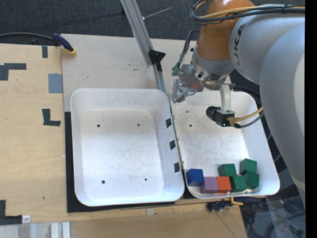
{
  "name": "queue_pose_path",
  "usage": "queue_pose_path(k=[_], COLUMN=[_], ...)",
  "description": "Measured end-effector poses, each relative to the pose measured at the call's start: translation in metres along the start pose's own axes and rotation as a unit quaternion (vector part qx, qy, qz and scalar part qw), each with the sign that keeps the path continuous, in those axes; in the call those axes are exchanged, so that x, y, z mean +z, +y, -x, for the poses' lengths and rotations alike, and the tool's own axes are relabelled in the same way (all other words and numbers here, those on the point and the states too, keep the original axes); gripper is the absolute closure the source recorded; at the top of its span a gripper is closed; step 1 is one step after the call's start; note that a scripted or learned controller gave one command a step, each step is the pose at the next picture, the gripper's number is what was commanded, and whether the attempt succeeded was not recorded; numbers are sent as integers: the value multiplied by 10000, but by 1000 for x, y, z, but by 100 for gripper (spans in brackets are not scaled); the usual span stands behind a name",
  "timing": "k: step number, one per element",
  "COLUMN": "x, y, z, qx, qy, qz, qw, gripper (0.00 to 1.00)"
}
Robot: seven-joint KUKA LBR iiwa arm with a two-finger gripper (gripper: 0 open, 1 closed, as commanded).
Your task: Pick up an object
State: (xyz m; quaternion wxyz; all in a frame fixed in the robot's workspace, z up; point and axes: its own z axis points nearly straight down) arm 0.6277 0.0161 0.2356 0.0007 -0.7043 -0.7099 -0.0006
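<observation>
Blocks sit bunched in the right bin's [208, 138] near corner: blue block [195, 176] leftmost, just beside the divider wall; purple block [211, 184] next, touching the orange block [224, 183]; green blocks [241, 174] clustered behind and right of those, up against the bin's right rim. All rest on the bin floor, none lifted. Pincer [179, 94] is at the far end of the same bin, over the rim near where the two bins meet, well apart from the blocks. Can't tell whether it's wide or narrow: the tip is small and dark against the clutter, and nothing is visibly held. Orange band [225, 14] sits above the wrist; the grey arm [277, 58] fills the upper right. A black fitting [220, 116] with a yellow cable hangs below the wrist, over the right bin's floor. Left bin [119, 148] is alongside, its floor speckled with a few dark dots. A slanted metal rail [138, 26] runs from the top edge down to the bins' shared corner. Bench [29, 133] to the left carries dark tape marks; a blue-and-yellow clamp [64, 43] lies at its far-left edge.
</observation>
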Motion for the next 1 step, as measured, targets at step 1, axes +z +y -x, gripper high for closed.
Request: queue_pose_path(k=[1], x=[-2], y=[10], z=[-53], qx=[3], qy=[-2], qz=[-2], qw=[10000], gripper=[100])
